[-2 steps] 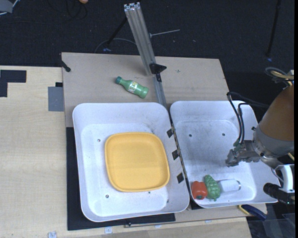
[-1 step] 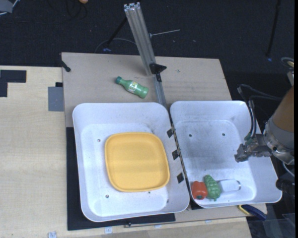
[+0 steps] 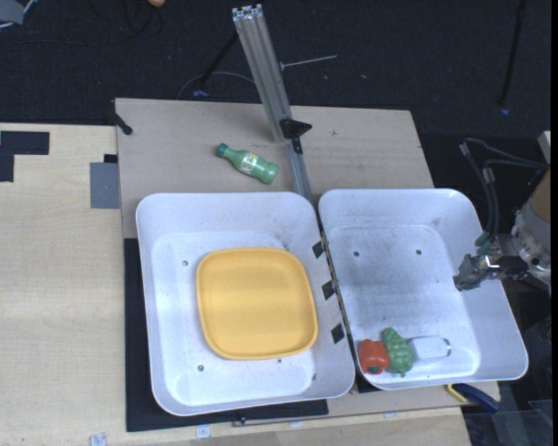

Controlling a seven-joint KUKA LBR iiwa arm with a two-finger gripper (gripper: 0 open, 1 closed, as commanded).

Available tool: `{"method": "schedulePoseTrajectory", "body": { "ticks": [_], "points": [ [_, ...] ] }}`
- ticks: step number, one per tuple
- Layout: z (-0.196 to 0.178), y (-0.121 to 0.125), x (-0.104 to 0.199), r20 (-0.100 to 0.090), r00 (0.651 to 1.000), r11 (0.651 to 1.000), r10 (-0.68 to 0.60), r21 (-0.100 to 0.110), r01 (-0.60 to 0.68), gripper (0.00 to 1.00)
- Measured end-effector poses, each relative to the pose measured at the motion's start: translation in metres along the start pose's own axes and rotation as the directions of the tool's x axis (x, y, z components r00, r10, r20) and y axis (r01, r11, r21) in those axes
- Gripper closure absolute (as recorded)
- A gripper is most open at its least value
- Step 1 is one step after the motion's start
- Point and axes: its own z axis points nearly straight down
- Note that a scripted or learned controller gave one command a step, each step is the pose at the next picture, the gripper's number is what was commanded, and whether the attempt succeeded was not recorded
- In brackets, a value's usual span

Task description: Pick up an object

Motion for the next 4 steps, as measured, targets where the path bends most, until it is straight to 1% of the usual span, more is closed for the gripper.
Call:
{"method": "schedulePoseTrajectory", "body": {
  "ticks": [1,2,4],
  "points": [
    [0.001,0.008,0.048,-0.002,1.0,1.0,-0.004,0.004,0.004,1.0],
    [-0.001,0.02,0.089,-0.001,1.0,1.0,-0.003,0.004,0.003,1.0],
    [-0.011,0.045,0.195,-0.002,1.0,1.0,-0.004,0.004,0.004,1.0]
  ]
}}
